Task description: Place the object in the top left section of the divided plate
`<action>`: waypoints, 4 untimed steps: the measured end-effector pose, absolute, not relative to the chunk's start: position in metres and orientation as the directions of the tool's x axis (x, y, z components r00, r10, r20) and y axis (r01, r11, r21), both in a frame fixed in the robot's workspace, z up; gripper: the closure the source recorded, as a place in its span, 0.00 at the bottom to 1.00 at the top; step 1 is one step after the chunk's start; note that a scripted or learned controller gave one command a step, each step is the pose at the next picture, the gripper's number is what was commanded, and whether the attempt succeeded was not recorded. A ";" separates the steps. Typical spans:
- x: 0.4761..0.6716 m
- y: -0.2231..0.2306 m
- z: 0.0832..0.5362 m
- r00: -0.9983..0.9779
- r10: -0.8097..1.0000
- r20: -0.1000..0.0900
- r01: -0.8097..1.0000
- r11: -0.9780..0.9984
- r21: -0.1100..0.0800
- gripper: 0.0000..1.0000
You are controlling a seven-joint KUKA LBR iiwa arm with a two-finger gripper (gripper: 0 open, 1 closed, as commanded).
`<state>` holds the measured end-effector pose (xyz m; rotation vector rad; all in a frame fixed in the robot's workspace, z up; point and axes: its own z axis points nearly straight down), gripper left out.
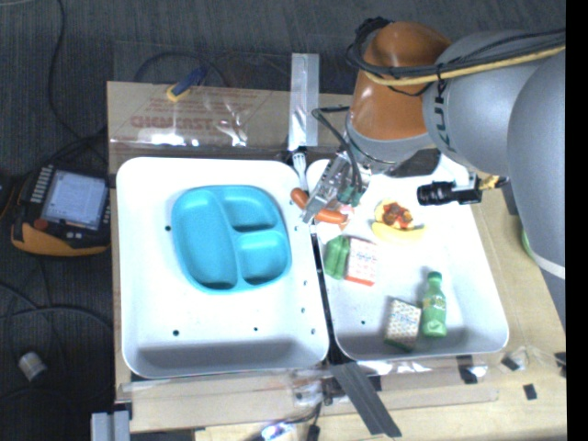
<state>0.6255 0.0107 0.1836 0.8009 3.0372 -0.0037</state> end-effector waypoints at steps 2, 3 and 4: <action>0.650 -0.015 0.184 -0.715 0.699 -0.003 0.699 0.715 -0.002 1.00; 0.655 -0.011 0.184 -0.760 0.650 -0.005 0.650 0.760 -0.003 1.00; 0.646 0.053 0.183 -0.740 0.673 0.001 0.673 0.740 0.000 1.00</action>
